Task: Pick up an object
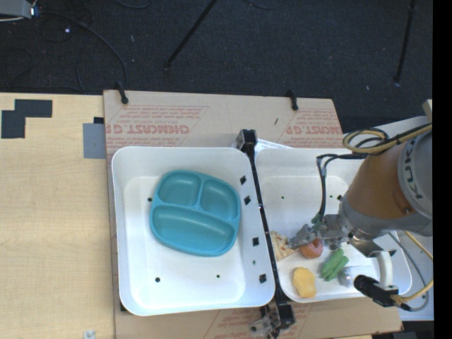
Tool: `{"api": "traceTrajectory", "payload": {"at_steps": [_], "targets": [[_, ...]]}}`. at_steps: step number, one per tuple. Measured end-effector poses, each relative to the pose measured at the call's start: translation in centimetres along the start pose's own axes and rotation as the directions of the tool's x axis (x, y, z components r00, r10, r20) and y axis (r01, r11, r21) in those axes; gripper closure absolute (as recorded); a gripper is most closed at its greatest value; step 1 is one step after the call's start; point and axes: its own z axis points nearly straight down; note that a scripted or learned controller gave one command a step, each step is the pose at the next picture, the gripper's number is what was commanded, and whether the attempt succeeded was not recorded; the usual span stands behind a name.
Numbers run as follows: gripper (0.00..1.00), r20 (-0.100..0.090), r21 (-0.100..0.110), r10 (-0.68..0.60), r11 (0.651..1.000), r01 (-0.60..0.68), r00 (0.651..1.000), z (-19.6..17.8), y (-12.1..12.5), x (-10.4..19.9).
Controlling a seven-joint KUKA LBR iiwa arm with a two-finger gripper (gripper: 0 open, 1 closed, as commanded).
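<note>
The gripper [311, 240] is lowered into the right bin [296, 179] over a red object [311, 248]; whether it is spread cannot be told. A yellow object [304, 282] and green object [333, 265] lie nearby.

Robotics lab, grey arm [395, 182] over white bins [134, 260], cardboard-lined bench [49, 232], loose cables [92, 34]

Smooth, seemingly plastic teal plate [195, 212]; glossy white bins [134, 189].

My arm [417, 182] is grey with a wide orange band above the wrist. Black and yellow cables loop along it. My gripper [318, 235] is dark grey metal; finer detail too blurred.
</note>
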Motion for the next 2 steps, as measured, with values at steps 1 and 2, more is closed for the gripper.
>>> {"api": "traceTrajectory", "payload": {"at_steps": [1,2], "targets": [[1.00,-0.003,-0.002,0.001,1.000,-0.001,1.000,-1.2,0.1,0.1],[1.00,0.002,-0.001,-0.004,1.000,0.004,1.000,-6.9,0.8,0.8]]}}
